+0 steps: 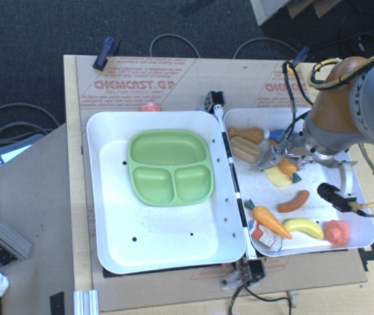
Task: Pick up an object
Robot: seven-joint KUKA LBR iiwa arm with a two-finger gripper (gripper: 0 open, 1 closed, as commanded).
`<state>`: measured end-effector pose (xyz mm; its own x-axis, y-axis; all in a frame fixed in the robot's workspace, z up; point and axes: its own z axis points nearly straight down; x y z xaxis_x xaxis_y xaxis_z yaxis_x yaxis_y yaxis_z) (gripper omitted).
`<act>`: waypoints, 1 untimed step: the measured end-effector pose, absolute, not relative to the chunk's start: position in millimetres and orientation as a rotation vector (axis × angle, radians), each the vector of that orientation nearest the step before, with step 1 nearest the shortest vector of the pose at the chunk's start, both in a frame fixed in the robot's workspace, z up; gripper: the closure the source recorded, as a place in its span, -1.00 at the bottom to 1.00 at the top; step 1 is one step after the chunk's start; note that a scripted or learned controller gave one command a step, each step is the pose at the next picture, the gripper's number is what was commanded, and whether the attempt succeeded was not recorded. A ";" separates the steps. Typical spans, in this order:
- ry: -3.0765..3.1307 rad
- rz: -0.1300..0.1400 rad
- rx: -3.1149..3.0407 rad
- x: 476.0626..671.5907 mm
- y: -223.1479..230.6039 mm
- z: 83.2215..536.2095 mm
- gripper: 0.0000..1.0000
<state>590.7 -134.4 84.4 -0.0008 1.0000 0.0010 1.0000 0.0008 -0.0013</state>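
Observation:
My gripper [273, 159] is low in the right bin [364, 236], near its upper middle, with the grey and orange arm reaching in from the right. It hovers just above a yellow wedge [278, 176] and beside a small orange piece [289, 167]. To its left lie two tan bread rolls [245, 144], and a small blue thing [277, 136] sits above it. Further down the bin lie a red sausage [293, 201], a carrot [270, 220], a banana [305, 228] and a pink-red fruit [336, 232].
The left bin [108, 241] holds a green divided tray [170, 166] in its upper half. A small printed packet [266, 238] lies at the right bin's lower left corner. A raised divider [229, 176] runs between the two bins.

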 end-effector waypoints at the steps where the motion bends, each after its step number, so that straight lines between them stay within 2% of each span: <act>1: -2.222 -0.001 -2.222 591.2 -134.7 94.9 1.00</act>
<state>591.2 -134.7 94.9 0.0000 1.0000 -0.0002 1.0000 0.0000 0.0009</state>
